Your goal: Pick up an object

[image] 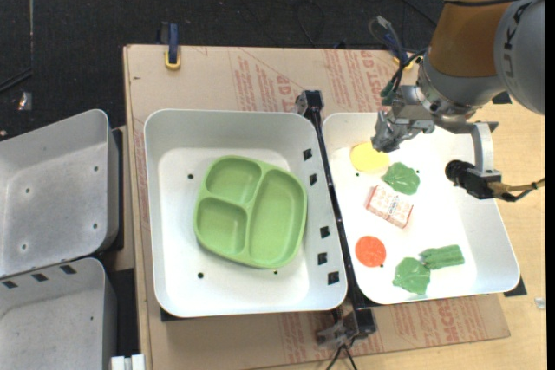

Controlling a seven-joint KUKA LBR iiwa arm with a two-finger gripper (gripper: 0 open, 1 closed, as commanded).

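So we've got the gripper (386, 139) hanging right over a yellow disc (368, 159) at the far end of the right bin (486, 230). Same bin has a small green piece (401, 178), a white packet (389, 206), an orange disc (370, 250) and a bigger green toy (425, 267). Left bin (173, 143) holds a green divided plate (251, 210).

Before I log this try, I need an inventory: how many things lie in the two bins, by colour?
Green: 4, the divided tray in the left bin, and three pieces in the right bin
Yellow: 1, a disc
Orange: 1, a disc
White and red: 1, a packet
Total: 7
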